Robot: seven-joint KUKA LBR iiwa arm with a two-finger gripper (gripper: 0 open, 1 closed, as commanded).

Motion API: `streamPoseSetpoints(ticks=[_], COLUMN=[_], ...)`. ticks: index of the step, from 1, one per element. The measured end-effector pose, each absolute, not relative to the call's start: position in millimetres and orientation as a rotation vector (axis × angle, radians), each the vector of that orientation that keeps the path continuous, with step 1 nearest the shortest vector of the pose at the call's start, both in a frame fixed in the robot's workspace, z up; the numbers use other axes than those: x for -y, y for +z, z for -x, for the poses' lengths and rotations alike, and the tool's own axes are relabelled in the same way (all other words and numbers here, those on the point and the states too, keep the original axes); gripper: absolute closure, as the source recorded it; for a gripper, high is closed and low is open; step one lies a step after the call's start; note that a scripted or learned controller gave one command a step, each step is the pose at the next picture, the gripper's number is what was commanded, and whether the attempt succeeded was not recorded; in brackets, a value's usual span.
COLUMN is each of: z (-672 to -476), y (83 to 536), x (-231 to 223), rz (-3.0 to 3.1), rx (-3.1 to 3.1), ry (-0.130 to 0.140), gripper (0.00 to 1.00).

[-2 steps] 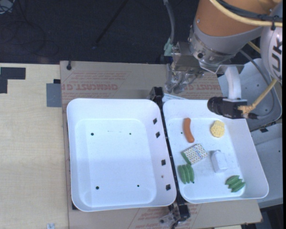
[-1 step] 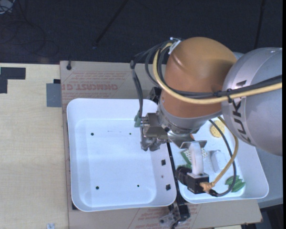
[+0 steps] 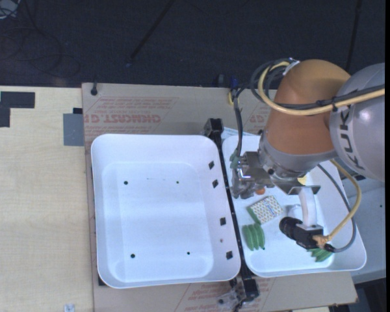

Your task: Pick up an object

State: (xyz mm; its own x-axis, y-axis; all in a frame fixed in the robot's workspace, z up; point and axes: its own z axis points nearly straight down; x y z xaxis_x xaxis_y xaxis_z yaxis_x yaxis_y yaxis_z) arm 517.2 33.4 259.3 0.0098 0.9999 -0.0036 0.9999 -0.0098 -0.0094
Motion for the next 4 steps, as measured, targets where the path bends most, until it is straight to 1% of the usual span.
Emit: streamPoseSetpoints(ticks=[1,2,3,4], z=[-541.9,-502.9,-474.7,-496.0], y=[435.0,322.7,415.5,513.5], x=[-57.0,-89.1,-146.8,-164.4], rz=[2.225,2.212,2.214,2.220], rx=[2.232,2.219,2.230,2.227], ry=[-0.021,0.017,-0.007,-0.012], gripper=[1.00,1.00,1.00,1.00])
